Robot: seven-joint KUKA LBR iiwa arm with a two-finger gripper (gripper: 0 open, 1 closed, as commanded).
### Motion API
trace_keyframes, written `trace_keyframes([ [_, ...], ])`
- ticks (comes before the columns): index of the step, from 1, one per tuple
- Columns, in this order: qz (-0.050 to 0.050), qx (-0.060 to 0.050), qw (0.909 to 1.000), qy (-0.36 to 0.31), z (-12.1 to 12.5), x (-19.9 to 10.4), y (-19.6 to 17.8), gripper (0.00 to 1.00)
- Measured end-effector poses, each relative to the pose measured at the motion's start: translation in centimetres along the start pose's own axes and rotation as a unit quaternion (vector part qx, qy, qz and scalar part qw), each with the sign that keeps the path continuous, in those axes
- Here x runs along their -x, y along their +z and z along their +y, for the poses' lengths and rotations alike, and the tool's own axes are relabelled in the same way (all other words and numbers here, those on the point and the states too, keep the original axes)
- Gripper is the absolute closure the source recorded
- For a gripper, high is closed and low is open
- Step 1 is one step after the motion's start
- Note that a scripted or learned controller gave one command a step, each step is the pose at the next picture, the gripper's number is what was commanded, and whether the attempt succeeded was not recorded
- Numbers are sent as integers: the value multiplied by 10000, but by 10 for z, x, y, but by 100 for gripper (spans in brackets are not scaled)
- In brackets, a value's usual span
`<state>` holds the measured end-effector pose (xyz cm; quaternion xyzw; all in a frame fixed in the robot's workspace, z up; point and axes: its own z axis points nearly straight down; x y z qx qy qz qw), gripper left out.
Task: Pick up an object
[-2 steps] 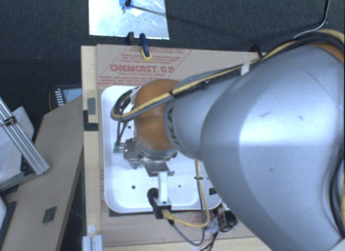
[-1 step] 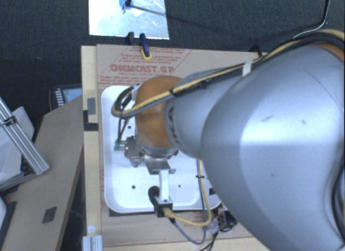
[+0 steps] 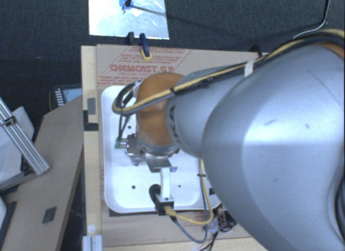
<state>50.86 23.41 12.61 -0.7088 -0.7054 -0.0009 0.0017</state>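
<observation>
The thick grey robot arm (image 3: 269, 153) takes up the right half of the frame and reaches leftward toward the centre. It narrows into a rounded orange band (image 3: 153, 109) where the wrist turns down toward the bench. A yellow cable (image 3: 215, 74) runs along the arm's upper edge.

Beneath the arm lies a flat brown cardboard sheet (image 3: 161, 61) with red print, spreading from the upper centre downward. On the sheet sits a shallow white plastic bin (image 3: 116, 190), whose left wall and lower left corner show in the lower centre. The arm covers the bin's right part.

A pale wooden table (image 3: 54, 153) slants across the lower left of the frame. A square silvery foil sheet (image 3: 126, 7) lies on the dark floor at the upper left.

The metal gripper (image 3: 152, 157) hangs just below the orange band, over the middle of the white bin and pointing down at its floor. I cannot tell whether it is open or closed, or whether it has hold of anything.

A small blue and yellow clamp (image 3: 144, 47) grips the cardboard's top edge. Two tiny dark specks (image 3: 133, 187) dot the bin floor, too small to identify. Anything else in the bin is hidden beneath the wrist.
</observation>
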Motion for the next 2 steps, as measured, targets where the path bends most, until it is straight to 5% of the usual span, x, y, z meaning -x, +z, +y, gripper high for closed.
trace_keyframes([
  [2,4,-3,10000,13,1,1,-20,100],
])
